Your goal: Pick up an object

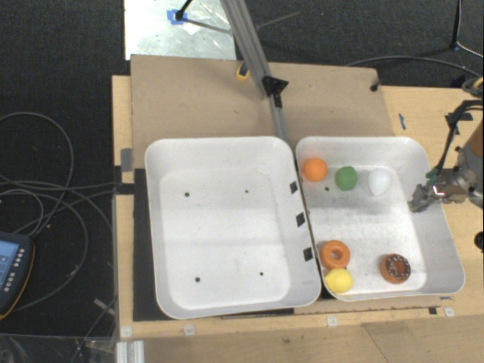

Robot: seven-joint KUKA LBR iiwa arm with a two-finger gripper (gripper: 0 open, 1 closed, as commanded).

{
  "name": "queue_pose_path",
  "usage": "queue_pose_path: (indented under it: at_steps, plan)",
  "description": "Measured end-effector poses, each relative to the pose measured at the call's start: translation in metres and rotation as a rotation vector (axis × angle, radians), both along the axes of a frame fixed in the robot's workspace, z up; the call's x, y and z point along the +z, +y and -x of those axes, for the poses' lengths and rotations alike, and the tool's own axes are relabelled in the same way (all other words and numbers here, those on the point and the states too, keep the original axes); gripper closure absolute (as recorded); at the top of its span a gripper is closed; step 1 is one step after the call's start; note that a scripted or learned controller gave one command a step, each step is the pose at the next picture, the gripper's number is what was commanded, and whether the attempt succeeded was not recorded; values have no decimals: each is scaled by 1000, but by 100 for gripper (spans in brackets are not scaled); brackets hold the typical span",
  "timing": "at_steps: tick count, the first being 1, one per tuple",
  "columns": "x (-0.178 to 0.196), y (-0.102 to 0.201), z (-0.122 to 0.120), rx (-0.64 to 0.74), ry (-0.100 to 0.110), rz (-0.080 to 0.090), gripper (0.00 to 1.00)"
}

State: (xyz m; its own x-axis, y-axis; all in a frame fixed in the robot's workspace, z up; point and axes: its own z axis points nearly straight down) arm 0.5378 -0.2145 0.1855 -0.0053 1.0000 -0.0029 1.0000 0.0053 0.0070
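Approach step: claw (420,200), spread or pressed together impossible to tell, at right bin (446,240) rim; next, reach toward white ball (378,181).

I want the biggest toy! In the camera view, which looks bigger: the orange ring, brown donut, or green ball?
1. Orange ring and brown donut: they look about the same, so no ranking.
2. Green ball: smallest.

Even overhead light, soft shadows, slightly grainy, mild blur.
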Motion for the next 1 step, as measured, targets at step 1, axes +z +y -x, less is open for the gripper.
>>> queue_pose_path:
  at_steps: [1]
  plan:
    - [53,-1,-2,0,-1,1,100]
